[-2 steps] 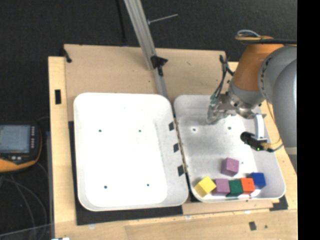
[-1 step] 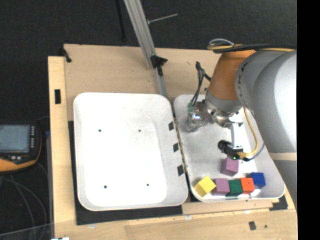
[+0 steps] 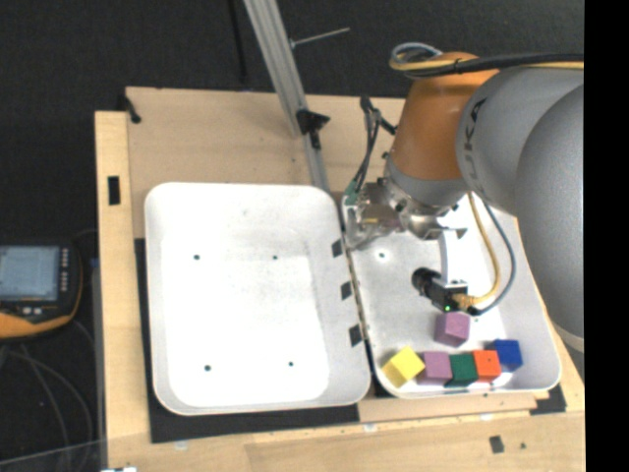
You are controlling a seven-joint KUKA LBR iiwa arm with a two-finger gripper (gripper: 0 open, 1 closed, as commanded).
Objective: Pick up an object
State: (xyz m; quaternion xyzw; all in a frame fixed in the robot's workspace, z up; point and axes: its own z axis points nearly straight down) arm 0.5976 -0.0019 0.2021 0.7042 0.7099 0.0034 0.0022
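The grey arm (image 3: 531,155) is reaching in from the right side of the view, and its orange band (image 3: 432,131) is sitting just above the wrist. The wrist is pointing downward, toward the upper left part of the right bin (image 3: 393,264). The hand (image 3: 366,216) is hanging close to the divider between the two bins, near the top edge of the right bin. I cannot tell if the hand is open or closed, because the metal parts there are small and partly covered by the wrist. Nothing is visible in its grip. A thin cable (image 3: 496,264) is curving down from the wrist to a small black part (image 3: 432,285) that is showing a green light.

The blocks are lying in the lower part of the right bin, well apart from the hand. A purple block (image 3: 453,328) is lying alone, just below the black part, and it is turned a little so that one corner is pointing toward the lower edge. Under it a row of blocks is running along the lower rim, from left to right: a yellow block (image 3: 403,367), a pink block (image 3: 435,366), a green block (image 3: 463,367), an orange block (image 3: 487,364) and a blue block (image 3: 507,353). They are almost cube-shaped, so no long axis is clear. The row is rising slightly to the right.

The left bin (image 3: 246,293) is lying beside it on the bench (image 3: 118,264).
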